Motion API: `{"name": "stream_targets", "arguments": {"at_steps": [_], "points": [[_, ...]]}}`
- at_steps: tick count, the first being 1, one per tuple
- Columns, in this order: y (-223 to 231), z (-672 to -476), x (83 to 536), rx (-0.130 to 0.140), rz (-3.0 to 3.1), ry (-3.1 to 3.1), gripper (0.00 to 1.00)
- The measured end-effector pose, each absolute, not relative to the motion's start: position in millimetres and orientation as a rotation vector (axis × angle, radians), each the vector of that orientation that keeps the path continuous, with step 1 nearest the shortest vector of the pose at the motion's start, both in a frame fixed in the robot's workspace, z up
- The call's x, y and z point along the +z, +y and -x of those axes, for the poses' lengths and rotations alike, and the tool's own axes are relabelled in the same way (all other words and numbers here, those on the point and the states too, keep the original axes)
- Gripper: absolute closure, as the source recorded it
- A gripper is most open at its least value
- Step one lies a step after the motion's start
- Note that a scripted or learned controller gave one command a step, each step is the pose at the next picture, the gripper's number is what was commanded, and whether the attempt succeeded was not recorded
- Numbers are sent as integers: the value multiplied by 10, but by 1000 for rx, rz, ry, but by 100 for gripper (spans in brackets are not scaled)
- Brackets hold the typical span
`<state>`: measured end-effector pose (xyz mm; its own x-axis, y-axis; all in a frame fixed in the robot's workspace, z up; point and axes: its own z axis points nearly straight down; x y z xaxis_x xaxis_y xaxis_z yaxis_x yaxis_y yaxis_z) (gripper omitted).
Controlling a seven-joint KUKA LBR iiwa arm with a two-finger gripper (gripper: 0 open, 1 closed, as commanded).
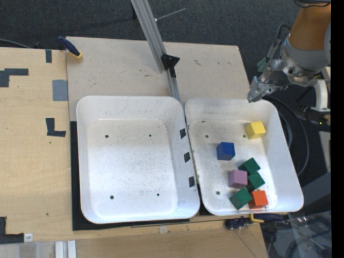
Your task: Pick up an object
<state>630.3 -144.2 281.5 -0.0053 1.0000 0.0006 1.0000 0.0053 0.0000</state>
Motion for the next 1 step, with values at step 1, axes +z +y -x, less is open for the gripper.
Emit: {"name": "stream_targets", "arguments": {"at_steps": [1], "points": [[-872, -6417, 2808, -1, 2213, -2228, 100]]}}
